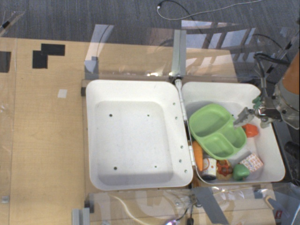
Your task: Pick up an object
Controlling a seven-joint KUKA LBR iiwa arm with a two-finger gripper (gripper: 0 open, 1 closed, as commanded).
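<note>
Over the right bin (269,146), the tool (244,117) touches the green divided plate (215,130); finger state unclear.

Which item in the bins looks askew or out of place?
The green divided plate in the right bin lies tilted, propped on the carrot and other small items crowded beneath it. Nothing looks spilled or broken.
</note>
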